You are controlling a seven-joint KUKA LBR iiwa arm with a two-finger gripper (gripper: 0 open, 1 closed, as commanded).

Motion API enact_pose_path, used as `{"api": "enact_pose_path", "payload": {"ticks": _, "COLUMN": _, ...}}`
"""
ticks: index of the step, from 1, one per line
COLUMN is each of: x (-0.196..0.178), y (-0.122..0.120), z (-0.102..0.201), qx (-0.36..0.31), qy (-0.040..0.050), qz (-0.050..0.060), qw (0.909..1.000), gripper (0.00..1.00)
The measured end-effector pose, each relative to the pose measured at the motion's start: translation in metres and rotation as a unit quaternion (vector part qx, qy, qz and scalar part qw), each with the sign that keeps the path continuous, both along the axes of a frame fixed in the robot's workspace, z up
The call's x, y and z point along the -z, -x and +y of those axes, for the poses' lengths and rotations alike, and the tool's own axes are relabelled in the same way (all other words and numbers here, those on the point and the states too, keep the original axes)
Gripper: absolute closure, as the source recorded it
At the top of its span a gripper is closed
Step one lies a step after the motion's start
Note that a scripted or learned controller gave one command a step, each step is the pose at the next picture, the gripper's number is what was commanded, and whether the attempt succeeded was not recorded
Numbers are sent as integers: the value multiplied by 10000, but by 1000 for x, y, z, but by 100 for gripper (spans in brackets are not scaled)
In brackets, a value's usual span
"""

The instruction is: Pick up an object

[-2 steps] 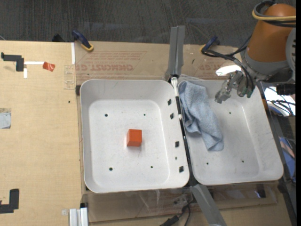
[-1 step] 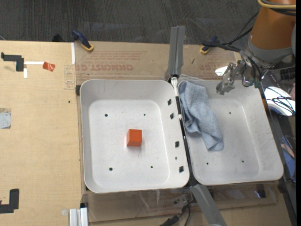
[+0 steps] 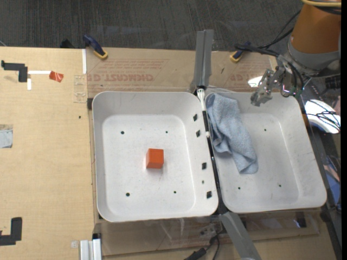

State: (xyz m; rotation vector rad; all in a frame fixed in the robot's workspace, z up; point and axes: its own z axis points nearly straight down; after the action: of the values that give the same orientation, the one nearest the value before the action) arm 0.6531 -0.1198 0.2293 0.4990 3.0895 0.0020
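A small orange-red cube (image 3: 155, 158) rests on the floor of the left bin (image 3: 108, 145), slightly left of its middle. A crumpled blue-grey cloth (image 3: 230, 130) lies along the left side of the right bin (image 3: 293, 167), its upper edge touching the wall between the bins. My gripper (image 3: 264, 91) hangs over the far edge of the right bin, to the right of the cloth and apart from it. The grey arm with its orange band (image 3: 320, 15) reaches in from the upper right corner.
A grey bar (image 3: 203, 58) runs down between the bins at the back. Two clamps (image 3: 95, 46) (image 3: 238, 53) hold the cardboard behind the bins. A wooden board (image 3: 38, 145) bearing a small red tag (image 3: 56, 76) lies to the left. Cables (image 3: 325, 118) hang at the right.
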Motion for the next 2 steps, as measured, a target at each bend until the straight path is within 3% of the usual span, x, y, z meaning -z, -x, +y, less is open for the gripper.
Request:
{"api": "enact_pose_path", "payload": {"ticks": 1, "x": -42, "y": 8, "z": 17, "qx": 407, "qy": -4, "qz": 33, "qw": 9992, "gripper": 100}}
{"api": "enact_pose_path", "payload": {"ticks": 2, "x": 24, "y": 8, "z": 10, "qx": -316, "qy": -1, "qz": 50, "qw": 9995, "gripper": 100}}
